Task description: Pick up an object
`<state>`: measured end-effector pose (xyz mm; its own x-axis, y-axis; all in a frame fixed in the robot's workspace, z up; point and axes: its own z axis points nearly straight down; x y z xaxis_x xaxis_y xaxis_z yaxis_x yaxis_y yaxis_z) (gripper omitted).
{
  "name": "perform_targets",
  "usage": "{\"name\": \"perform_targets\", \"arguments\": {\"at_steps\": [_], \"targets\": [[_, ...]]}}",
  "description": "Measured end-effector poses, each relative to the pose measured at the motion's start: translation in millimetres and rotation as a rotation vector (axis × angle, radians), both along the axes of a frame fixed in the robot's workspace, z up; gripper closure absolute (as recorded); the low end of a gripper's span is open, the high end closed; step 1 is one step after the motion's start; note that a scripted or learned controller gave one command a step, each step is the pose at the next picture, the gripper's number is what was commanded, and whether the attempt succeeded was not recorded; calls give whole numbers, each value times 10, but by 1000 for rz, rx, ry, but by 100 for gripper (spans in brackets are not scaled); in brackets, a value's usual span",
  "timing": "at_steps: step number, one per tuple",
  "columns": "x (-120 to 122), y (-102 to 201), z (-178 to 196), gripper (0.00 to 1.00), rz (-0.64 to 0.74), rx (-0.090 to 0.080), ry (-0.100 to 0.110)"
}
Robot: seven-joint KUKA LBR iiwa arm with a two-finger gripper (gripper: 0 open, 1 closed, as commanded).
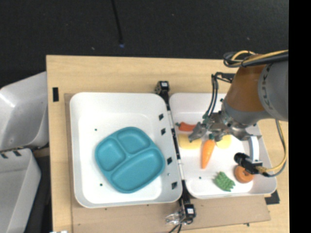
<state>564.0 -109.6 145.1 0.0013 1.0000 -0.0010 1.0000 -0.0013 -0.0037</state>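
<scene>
My gripper [204, 134] hangs over the middle of the right bin [194, 188], open, with its two grey fingers spread apart. An orange carrot [206, 154] lies just below the fingertips, its thick end almost touching them and its tip pointing toward the front. I see nothing held between the fingers. A small red piece [185, 127] lies to the left of the gripper. Something yellow [187, 140] sits under and beside the gripper, partly hidden by it.
A green leafy toy [224, 181] and a round orange object [243, 174] lie near the right bin's front. A blue divided plate [129, 158] rests in the left bin [82, 130]. The arm's cables loop along the right bin's right edge.
</scene>
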Motion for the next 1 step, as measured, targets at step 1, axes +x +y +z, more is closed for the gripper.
{"name": "perform_targets", "arguments": {"at_steps": [1], "targets": [[17, -6, 143, 100, -4, 0, -6]]}}
